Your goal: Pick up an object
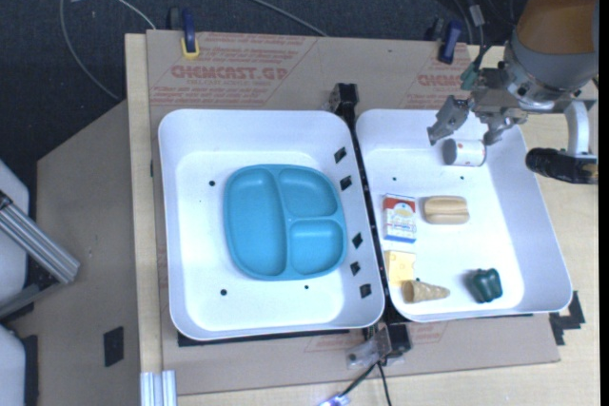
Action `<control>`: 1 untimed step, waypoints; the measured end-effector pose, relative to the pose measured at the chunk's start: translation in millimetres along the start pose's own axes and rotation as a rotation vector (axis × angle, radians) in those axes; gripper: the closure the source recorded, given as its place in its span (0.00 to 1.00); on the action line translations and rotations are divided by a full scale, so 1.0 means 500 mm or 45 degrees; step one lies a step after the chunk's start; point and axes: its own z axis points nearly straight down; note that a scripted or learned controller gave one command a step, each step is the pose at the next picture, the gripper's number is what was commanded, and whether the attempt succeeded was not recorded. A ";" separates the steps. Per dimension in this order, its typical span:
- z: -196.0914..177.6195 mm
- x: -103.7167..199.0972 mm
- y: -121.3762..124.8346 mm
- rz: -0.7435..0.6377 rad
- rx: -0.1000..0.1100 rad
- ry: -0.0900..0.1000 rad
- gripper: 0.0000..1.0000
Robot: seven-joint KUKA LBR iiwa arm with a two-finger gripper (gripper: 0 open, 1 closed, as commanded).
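Upper right of the frame: the gripper (470, 123) hovers with jaws spread open just above a small white can (466, 152) lying in the right bin (533, 204). The approach looks underway; next it must descend and close squarely on the can.

The bench (238, 71), covered in printed cardboard, bears two white bins, left (181, 204) and right (533, 233), side by side.

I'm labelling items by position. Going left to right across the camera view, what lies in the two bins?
Blue divided plate in the left bin → in the right bin: red-and-white carton → tan bread roll → green pepper.
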 end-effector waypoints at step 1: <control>-0.016 0.000 0.004 -0.003 -0.018 -0.002 0.00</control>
